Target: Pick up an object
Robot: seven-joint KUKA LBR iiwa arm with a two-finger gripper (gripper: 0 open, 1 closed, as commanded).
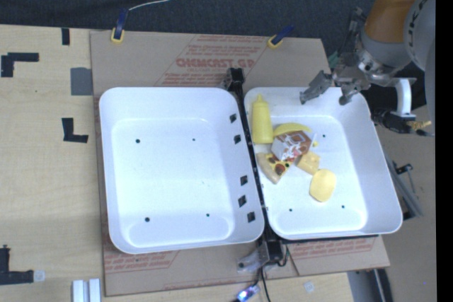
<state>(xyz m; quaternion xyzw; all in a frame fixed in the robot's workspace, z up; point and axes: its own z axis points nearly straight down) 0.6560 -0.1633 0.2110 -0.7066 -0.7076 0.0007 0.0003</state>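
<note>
Hovering over the far right corner of the right bin (379,180), the gripper (327,91) shows me its two dark fingers spread well apart, with nothing between them. One fingertip (310,94) points out over the bin's far rim, the other sits closer to the wrist. Behind it I can see the grey arm with its orange band (396,0) reaching in from the right. Moving outward into the right bin, the objects lie clustered toward its left half, well apart from the gripper. A yellow mustard bottle (261,119) lies along the left wall, its cap pointing to the far side. Just beside it I see a banana (294,129), and touching that a small red and white packet (289,147). A pale wedge (270,167) lies under the packet's near edge, and a yellow lemon-like piece (322,186) rests nearest me, just beside a smaller tan piece (308,164). Further left is the left bin (117,152), its wall meeting the right bin's along a row of black clips (244,184). Both bins sit on a brown cardboard sheet (205,60) on the bench.
</note>
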